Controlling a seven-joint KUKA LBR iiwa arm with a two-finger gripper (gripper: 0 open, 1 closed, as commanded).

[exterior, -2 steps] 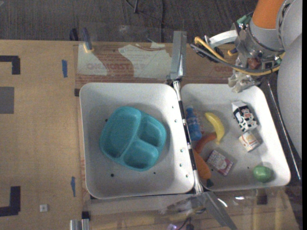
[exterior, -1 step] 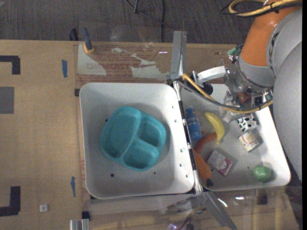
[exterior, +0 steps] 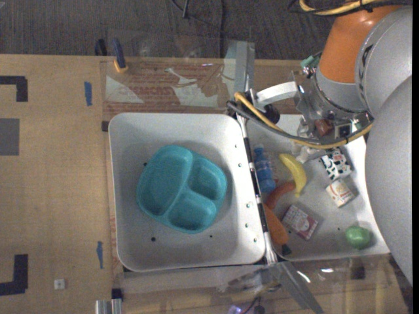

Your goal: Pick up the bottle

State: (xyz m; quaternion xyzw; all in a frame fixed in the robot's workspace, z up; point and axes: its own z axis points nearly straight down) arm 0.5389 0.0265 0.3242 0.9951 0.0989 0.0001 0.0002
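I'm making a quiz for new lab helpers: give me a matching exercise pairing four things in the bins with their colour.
Things:
1. divided plate
2. bottle
3. banana
4. round fruit

Colours:
A. yellow
B. green
C. teal
D. blue

Pairs: 1-C, 2-D, 3-A, 4-B. The plate lies in the left bin; the other three lie in the right bin.
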